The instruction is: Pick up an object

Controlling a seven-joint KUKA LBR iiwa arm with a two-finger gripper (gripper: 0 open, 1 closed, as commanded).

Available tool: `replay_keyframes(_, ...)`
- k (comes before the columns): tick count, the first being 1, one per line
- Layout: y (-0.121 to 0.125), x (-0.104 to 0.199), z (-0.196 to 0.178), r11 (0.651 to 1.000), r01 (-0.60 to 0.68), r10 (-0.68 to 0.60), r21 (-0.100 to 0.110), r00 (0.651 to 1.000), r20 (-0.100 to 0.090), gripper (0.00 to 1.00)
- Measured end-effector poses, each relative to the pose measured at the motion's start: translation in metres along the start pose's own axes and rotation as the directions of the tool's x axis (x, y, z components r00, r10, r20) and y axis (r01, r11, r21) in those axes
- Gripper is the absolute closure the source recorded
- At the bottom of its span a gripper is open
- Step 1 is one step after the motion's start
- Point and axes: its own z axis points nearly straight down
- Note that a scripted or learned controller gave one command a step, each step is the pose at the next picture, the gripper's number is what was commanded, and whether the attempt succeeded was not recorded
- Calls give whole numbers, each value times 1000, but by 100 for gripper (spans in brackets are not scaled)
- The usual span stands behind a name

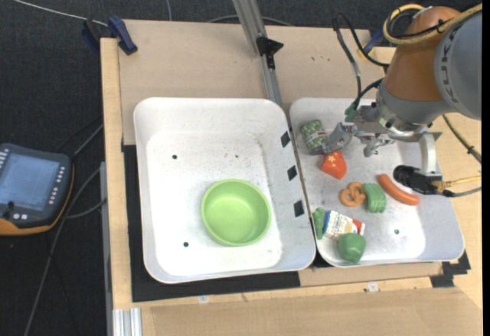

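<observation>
Objects for picking are all piled in the right bin (440,239): a green can-like thing (311,135), a red-orange wedge (334,165), a pretzel-shaped orange piece (352,194), a green chunk (375,198), an orange sausage shape (398,189), a small carton (337,223) and a round green fruit (351,247), while the left bin (153,128) has just a smooth lime-green bowl (236,211). Gripper (341,135) sits btwn the can and the wedge, right above the wedge and prob touching it, tho can't tell if it's clamped on anything or loose. Bins look like shallow white plastic w/ rounded corners, sitting on a plywood bench (199,59).
</observation>
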Motion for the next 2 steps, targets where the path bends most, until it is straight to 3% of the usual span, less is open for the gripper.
replay_keyframes(1,-1,0,52,1000,0,0,0,1000,0,0)
replay_keyframes(2,1,0,39,1000,0,0,-6,1000,0,100)
